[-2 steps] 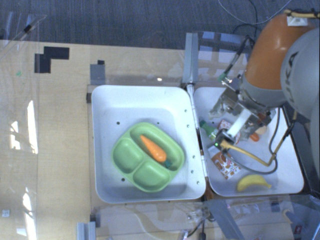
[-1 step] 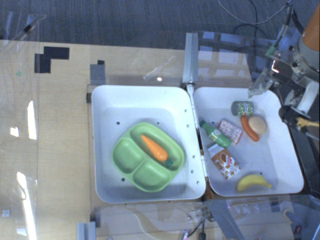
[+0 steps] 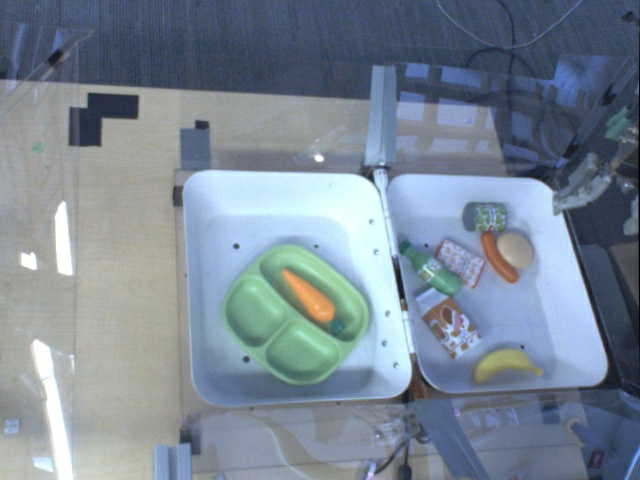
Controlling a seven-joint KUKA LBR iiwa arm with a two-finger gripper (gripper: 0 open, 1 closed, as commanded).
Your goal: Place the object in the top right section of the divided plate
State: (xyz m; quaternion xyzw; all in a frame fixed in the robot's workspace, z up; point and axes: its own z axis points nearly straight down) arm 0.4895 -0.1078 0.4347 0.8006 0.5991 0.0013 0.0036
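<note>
A green divided plate [image 3: 262, 313] lies in the left white bin [image 3: 205, 268]. An orange carrot [image 3: 307, 296] rests in the plate's top right section, tilted, with its green end toward the lower right. Part of the gripper [image 3: 585, 180] shows at the far right, above the back right corner of the right bin [image 3: 570, 308]. It is well away from the plate and the carrot, and nothing hangs from it that I can see.
The right bin holds a small can [image 3: 486, 216], a bun [image 3: 517, 249] beside a sausage [image 3: 495, 259], a green bottle [image 3: 430, 266], two snack packets [image 3: 461, 262] [image 3: 450, 328] and a banana [image 3: 506, 366]. Cables hang at the back right.
</note>
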